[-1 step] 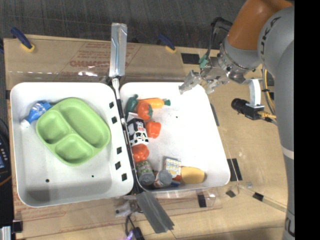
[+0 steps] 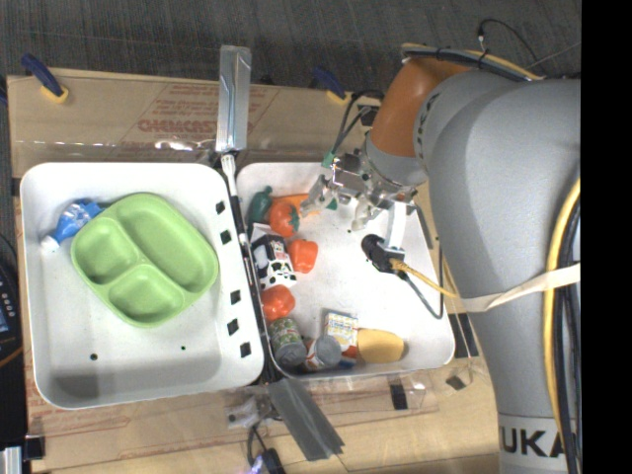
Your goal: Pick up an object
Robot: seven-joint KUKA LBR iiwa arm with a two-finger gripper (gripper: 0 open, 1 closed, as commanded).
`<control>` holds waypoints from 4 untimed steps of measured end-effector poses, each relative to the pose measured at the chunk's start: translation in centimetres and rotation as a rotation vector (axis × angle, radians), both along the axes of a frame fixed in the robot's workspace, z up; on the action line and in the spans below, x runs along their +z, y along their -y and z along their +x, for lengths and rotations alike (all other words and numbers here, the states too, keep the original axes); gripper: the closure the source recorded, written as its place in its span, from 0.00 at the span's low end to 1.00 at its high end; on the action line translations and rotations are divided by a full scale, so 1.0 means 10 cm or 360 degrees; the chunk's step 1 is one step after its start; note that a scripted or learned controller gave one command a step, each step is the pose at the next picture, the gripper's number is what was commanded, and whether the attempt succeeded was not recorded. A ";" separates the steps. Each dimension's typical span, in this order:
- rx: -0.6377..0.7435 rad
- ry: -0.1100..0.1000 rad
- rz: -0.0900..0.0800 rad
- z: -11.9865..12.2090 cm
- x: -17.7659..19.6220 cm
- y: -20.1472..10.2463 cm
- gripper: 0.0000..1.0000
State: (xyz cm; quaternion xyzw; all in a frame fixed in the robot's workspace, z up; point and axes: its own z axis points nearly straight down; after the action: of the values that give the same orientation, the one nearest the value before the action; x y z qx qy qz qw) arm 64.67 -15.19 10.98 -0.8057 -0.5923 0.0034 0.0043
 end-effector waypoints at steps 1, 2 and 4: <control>-0.0128 -0.0017 0.0010 0.08 -0.07 0.08 0.00; -0.0018 0.0005 -0.0001 -0.12 -0.20 0.04 0.00; -0.0285 -0.0009 -0.0002 -0.65 -0.12 -0.34 1.00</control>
State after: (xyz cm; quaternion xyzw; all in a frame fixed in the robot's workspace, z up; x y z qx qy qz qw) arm 58.16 -11.79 9.79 -0.8554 -0.5180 0.0058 0.0058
